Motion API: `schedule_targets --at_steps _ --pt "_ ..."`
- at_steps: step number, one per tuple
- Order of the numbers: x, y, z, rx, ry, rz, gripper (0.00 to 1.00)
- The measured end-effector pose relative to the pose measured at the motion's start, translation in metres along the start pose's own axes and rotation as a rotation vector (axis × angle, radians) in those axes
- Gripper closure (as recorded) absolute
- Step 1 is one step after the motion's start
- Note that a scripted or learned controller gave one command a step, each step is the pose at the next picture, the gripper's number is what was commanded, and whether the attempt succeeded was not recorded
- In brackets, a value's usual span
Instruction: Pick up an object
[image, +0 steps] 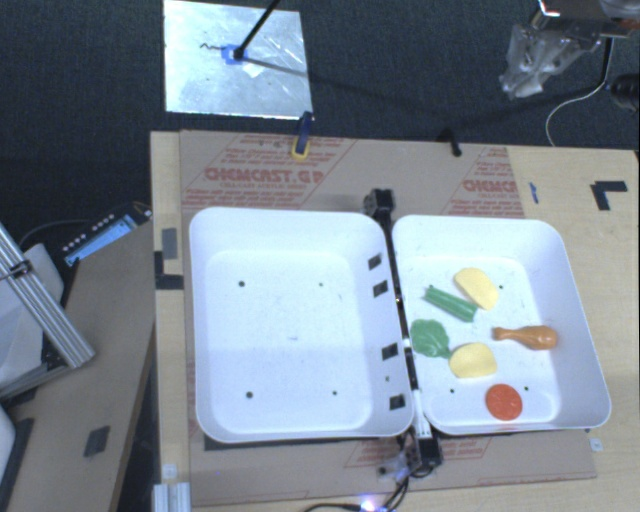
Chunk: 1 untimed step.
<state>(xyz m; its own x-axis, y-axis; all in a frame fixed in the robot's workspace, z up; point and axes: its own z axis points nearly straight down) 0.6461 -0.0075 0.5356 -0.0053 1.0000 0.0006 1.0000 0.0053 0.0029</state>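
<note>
The left shallow white plastic bin (290, 235) holds no pick candidates. In the right white bin (560, 260) I see a green leaf-shaped piece (431, 337), a green stick (449, 303), two yellow pieces, an orange drumstick-shaped toy (527, 337) and a red disc (504, 402). I judge the drumstick light, rigid and slick; grasp across its narrow shaft. Gripper (532, 62) hangs top right, well apart; I cannot tell its jaw state.

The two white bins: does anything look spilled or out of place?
Nothing stands out. Six small toy pieces lie loose in the right bin, including a red disc and an orange drumstick shape, none spilled over the rim. The tool sits above, away from both bins.
</note>
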Motion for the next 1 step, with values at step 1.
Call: schedule_targets --at_steps 1 --pt "-0.0326 0.0229 0.0003 -0.001 -0.002 0.005 1.0"
